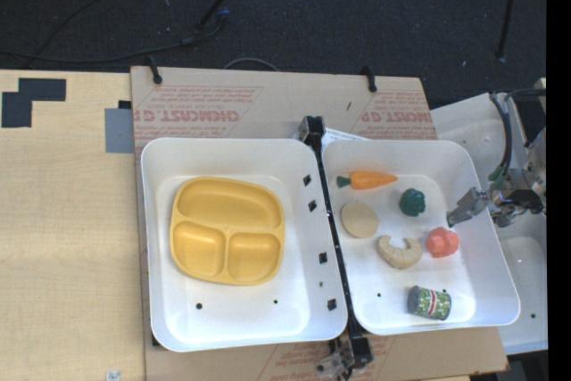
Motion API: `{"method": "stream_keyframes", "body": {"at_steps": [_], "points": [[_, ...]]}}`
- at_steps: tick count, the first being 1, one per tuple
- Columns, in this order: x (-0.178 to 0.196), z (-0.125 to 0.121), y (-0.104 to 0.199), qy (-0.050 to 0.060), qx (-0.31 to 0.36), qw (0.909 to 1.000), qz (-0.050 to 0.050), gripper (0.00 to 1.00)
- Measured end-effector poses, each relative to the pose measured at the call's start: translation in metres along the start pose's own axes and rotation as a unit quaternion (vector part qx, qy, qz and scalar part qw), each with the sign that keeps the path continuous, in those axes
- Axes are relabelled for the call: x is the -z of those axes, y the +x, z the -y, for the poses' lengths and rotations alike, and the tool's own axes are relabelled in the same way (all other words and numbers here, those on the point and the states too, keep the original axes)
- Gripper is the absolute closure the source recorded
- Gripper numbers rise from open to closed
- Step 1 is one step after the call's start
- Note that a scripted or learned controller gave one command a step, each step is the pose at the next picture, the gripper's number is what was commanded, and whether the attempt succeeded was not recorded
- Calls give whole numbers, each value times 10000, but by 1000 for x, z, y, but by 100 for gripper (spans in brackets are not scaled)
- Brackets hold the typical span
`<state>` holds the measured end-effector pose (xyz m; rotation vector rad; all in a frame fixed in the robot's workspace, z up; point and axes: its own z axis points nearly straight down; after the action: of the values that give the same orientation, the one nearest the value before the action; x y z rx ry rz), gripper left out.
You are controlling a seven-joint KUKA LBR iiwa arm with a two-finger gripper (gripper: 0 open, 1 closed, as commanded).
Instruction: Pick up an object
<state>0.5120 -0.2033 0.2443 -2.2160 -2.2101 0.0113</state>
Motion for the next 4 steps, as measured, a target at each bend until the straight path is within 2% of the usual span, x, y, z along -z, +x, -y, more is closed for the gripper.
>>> {"method": "stream_keyframes", "body": {"at_steps": [1, 3, 4], "points": [[5, -2, 0, -52, 15, 10000, 15, 0], [-99, 7, 12, -21, 16, 10000, -4, 0], [-149, 4, 12, -75, 9, 10000, 6, 0]]}}
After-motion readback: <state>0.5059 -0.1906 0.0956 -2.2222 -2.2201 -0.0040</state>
